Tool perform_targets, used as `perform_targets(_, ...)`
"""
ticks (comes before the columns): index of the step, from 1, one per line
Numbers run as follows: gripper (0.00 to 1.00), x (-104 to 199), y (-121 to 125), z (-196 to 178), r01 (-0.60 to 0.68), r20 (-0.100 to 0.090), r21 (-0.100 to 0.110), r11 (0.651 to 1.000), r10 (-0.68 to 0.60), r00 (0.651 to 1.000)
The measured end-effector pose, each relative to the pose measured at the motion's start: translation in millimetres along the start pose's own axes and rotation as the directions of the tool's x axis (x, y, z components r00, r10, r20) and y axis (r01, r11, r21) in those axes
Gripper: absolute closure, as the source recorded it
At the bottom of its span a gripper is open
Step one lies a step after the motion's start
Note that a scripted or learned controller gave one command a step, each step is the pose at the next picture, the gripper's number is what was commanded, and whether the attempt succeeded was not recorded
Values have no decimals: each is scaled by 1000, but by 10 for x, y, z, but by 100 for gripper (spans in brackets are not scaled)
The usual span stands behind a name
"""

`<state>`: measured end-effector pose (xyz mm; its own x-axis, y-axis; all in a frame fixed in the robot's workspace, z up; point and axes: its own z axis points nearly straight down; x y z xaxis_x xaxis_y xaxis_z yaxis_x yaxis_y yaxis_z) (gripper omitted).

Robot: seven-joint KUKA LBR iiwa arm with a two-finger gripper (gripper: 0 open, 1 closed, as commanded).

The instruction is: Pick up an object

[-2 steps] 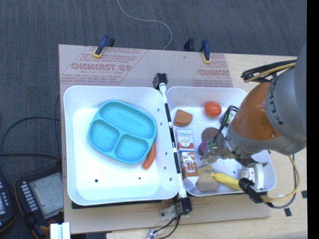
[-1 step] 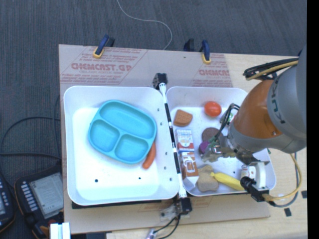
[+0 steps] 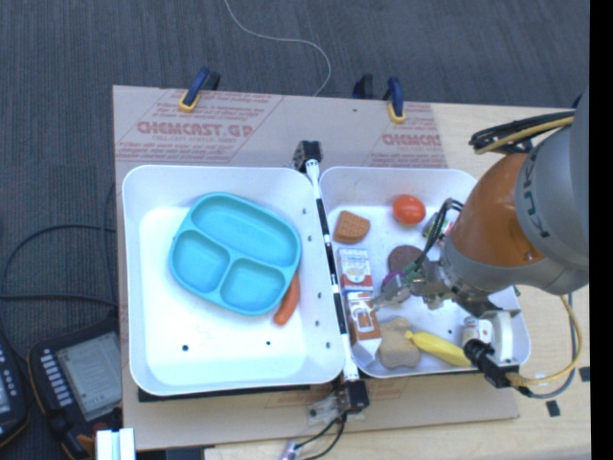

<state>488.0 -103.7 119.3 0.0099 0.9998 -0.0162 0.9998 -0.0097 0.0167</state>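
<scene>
My gripper [image 3: 397, 293] hangs low over the middle of the right bin [image 3: 448, 176], reaching in from the right under the orange-banded wrist [image 3: 493, 223]. It sits right by a small purple item [image 3: 393, 280] and a brown round piece [image 3: 406, 256]. Around it lie a red tomato [image 3: 409, 209], a brown bread slice [image 3: 351, 226], a white and red packet [image 3: 354, 268], a brown packet [image 3: 364, 322], a tan lump [image 3: 396, 350] and a yellow banana [image 3: 439, 346]. Nothing visibly held.
The left bin [image 3: 134, 257] holds a blue divided plate [image 3: 236, 253] and an orange carrot [image 3: 287, 301] at the plate's lower right edge. A ridge [image 3: 324, 247] separates the two bins. The arm's body covers the right bin's right side.
</scene>
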Motion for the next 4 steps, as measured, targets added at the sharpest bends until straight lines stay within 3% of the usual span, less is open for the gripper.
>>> perform_targets(4,0,-73,15,145,-2,3,-6,1000,2,1000)
